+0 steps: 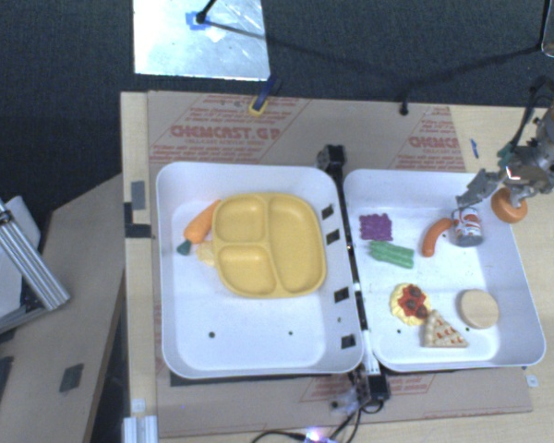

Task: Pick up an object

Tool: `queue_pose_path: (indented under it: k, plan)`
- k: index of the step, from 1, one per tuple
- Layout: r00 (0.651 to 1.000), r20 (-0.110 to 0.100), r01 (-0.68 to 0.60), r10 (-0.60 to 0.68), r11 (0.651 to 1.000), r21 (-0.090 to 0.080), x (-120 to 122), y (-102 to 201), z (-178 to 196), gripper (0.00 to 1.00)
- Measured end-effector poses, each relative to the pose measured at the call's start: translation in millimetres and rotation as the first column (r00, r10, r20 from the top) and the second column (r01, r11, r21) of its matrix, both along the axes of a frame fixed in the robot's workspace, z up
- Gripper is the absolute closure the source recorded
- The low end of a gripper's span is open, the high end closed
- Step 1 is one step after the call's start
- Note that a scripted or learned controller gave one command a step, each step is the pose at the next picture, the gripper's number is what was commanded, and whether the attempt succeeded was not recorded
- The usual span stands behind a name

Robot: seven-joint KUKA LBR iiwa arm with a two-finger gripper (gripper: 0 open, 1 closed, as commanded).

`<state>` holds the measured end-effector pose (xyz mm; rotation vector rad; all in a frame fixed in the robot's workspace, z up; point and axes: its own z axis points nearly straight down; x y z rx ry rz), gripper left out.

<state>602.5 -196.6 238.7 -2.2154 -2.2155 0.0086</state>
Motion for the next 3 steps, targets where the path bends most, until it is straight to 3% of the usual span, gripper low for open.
queue_pose_path:
  k: [1, 3]
  plan:
    - [1.000, 0.011, -0.003, 0.003, 1.000, -0.003, 2, 1, 7, 0.00]
    - [1.000, 0.007, -0.001, 0.001, 1.000, -0.002, 4, -7, -85, 0.00]
